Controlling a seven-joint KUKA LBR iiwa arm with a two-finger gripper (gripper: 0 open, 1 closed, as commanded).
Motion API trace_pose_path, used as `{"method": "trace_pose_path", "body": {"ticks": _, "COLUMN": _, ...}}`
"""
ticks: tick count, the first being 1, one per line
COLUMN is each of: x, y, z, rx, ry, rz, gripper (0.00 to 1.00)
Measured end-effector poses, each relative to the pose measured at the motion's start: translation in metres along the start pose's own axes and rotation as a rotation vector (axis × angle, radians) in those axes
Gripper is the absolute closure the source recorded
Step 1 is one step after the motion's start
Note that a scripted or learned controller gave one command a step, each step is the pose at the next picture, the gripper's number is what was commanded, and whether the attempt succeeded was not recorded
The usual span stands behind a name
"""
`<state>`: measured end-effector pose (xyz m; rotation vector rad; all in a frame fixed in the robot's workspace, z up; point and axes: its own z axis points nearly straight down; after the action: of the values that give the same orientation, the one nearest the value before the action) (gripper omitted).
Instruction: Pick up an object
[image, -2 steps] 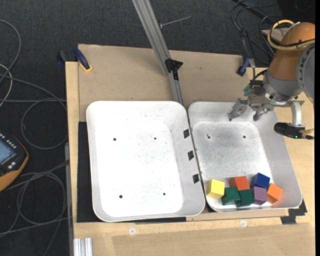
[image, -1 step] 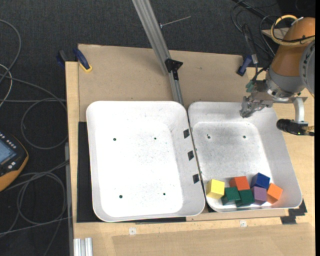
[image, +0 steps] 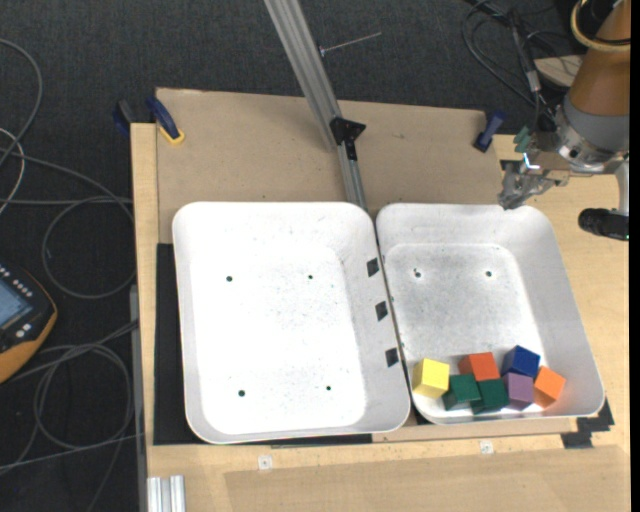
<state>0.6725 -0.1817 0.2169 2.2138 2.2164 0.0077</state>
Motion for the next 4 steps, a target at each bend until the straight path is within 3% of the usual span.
{"method": "trace_pose_path", "body": {"ticks": 1, "x": 0.000, "y": 0.002, "z": -0.045, "rx": 0.002, "ry": 0.001, "rz": 0.000, "gripper": 1.00}}
{"method": "trace_pose_path", "body": {"ticks": 4, "x": 0.129, "y": -0.069, "z": -0.032, "rx": 0.014, "ry": 0.006, "rz": -0.003, "gripper": 1.00}}
